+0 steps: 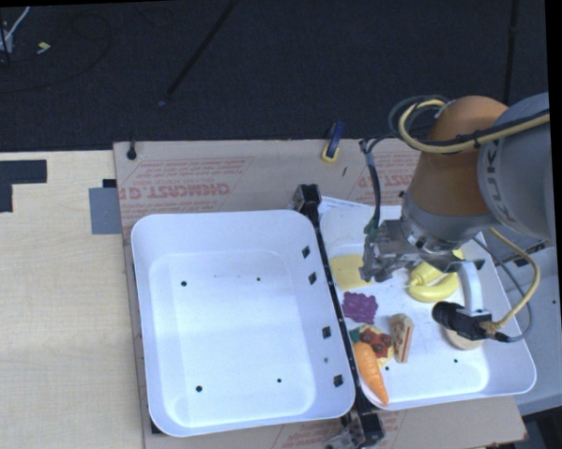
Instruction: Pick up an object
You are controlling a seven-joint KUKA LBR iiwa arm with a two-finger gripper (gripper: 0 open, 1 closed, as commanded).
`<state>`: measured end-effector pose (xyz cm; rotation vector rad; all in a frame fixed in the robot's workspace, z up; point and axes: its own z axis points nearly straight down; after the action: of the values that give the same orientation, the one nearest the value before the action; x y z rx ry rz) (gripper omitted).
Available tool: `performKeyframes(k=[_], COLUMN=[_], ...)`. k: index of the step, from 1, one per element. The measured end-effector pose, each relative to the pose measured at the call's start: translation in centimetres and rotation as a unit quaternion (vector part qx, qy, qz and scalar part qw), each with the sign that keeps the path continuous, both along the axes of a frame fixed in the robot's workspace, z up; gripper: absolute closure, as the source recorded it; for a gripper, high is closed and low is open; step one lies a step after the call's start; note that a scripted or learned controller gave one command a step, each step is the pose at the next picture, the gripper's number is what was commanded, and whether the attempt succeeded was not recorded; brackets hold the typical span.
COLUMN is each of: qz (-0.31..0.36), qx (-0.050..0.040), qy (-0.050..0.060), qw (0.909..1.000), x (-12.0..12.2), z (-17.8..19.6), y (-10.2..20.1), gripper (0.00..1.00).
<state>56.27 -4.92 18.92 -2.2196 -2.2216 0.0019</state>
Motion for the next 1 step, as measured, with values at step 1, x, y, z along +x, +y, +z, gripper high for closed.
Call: performKeyframes(k=[1], qz=[0.002], qx=[0.0001], qy=[-0.006], qw=[1.0], x=[3.74], z=[12.7], y=[3.97], gripper=[1.0])
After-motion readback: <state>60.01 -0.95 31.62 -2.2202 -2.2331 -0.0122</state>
